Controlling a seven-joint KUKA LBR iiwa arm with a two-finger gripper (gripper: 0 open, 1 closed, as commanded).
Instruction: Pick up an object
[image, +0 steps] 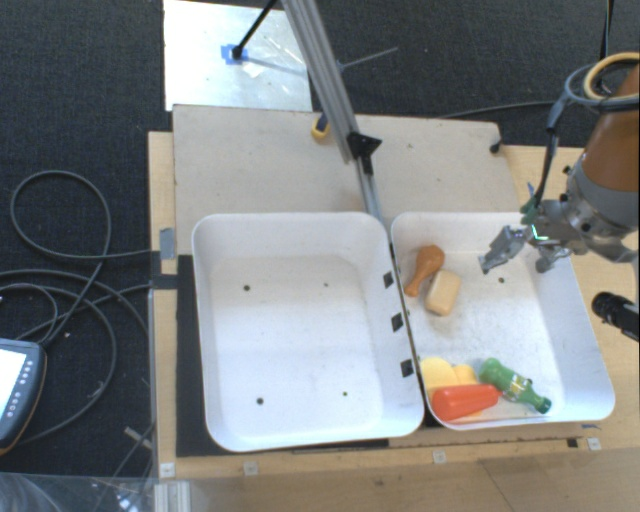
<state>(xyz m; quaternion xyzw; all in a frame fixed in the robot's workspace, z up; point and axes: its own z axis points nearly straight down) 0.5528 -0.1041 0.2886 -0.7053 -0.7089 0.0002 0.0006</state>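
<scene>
I am hovering my gripper (522, 250) over the upper part of the right bin (575, 310), fingers spread and gripping nothing. The objects are lying well apart from me: a drumstick (425, 268) touching a pale block (443, 293) near the divider, and a carrot (465, 402), yellow piece (442, 373) and green bottle (515, 386) crowding the near corner. Descending here, I am risking closing on bare floor; among the crowded ones, I am risking nudging neighbours.

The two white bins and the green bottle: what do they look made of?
The two shallow white bins look like thin moulded plastic, matte: rounded corners, rolled rims, small holes in the left one's floor. The small green bottle looks like glossy plastic, judging by its bright highlights, though glass cannot be ruled out at this size.
</scene>
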